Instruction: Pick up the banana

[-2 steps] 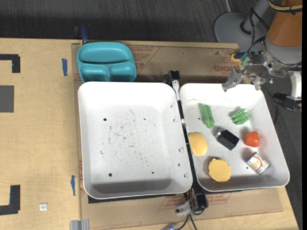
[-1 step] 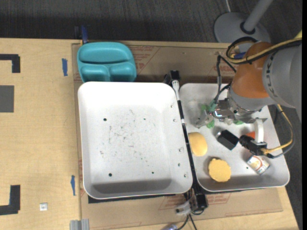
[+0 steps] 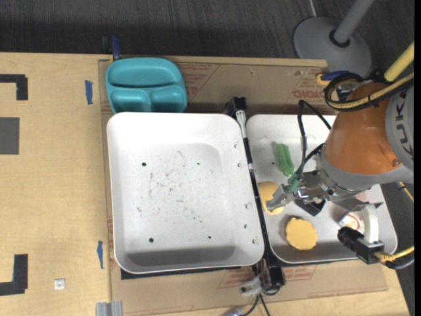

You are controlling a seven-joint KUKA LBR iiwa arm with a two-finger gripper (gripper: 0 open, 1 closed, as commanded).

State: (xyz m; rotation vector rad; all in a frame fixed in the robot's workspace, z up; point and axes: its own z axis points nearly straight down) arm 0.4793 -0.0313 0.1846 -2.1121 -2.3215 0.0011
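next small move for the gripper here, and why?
Probably a short drop straight down, then close. The gripper sits in the right bin, right over a yellow piece at the bin's left wall, likely the banana, with nothing visibly between its fingers. The round yellow-orange item and green piece lie apart, so they shouldn't interfere.

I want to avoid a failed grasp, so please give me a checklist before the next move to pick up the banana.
1. Gripper is over the right bin: ok.
2. Banana located, yellow, at the right bin's left side: ok, partly hidden.
3. Banana between the fingers: cannot tell.
4. Round yellow item apart from the gripper: ok.
5. Green item apart from the banana: ok.
6. Left bin out of the arm's way: ok.
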